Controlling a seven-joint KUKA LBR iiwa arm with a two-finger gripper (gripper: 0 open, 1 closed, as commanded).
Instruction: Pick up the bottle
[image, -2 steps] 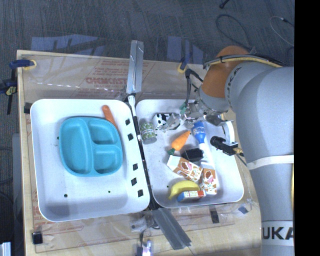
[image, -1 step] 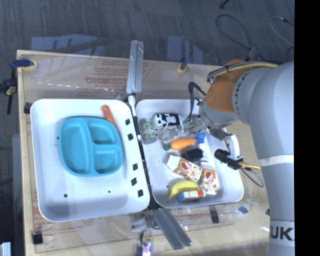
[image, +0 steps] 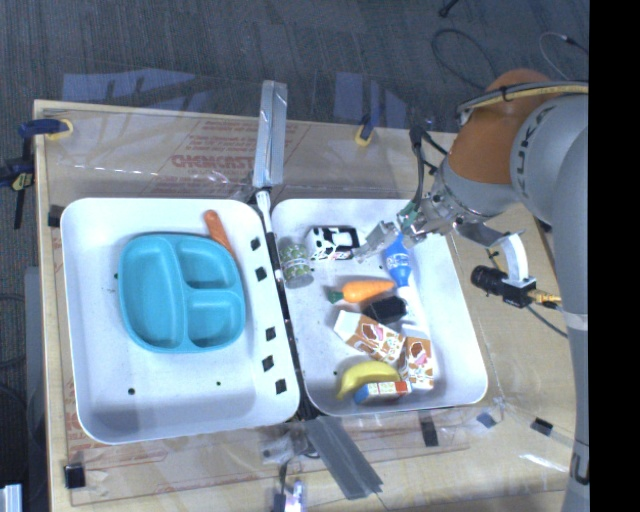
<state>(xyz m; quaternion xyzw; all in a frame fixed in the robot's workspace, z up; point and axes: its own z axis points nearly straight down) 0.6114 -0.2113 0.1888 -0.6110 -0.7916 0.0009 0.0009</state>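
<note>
One bottle (image: 398, 262) bears a blue label, writing unreadable.

Arm reaches in from right, wrist bent down-left, gripper (image: 398, 232) low over right bin's top edge.

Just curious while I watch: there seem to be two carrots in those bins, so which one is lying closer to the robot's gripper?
The carrot in the right bin, below the gripper and beside the blue bottle. The other carrot lies in the left bin by the blue tray.
</note>
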